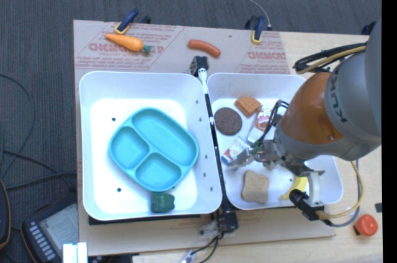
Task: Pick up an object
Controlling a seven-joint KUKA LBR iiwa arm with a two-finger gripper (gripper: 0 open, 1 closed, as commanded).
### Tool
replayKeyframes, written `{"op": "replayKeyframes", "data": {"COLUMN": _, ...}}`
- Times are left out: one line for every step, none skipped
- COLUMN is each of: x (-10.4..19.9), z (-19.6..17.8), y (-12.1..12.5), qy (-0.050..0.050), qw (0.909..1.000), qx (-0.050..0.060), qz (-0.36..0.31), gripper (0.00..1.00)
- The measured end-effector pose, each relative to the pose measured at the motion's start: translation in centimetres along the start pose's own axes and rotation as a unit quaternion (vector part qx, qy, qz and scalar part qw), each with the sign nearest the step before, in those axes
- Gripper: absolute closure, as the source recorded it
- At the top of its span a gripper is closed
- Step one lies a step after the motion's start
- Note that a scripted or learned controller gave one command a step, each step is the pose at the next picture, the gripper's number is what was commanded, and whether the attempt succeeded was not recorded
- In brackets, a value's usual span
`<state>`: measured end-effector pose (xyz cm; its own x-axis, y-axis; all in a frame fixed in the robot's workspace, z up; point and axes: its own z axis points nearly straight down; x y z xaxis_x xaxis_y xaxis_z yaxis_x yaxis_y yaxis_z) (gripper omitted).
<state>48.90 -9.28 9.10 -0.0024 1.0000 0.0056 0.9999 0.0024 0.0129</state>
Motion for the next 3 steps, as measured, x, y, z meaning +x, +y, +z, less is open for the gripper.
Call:
{"op": "replayKeyframes", "data": {"x": 0.03, "z": 0.01, "y": -0.01, "qy": 0.0, "qw": 1.0, "qx": 0.0, "qz": 0.0, "gripper": 0.0}}
{"op": "replayKeyframes", "data": {"x": -0.51, "z": 0.02, "y": 0.02, "qy": 0.001, "qw": 1.0, "qx": 0.0, "qz": -0.001, "gripper": 0.0}}
{"op": "replayKeyframes", "data": {"x": -0.61, "z": 0.02, "y": 0.02, "qy": 0.001, "qw": 1.0, "qx": 0.0, "qz": -0.001, "gripper": 0.0}}
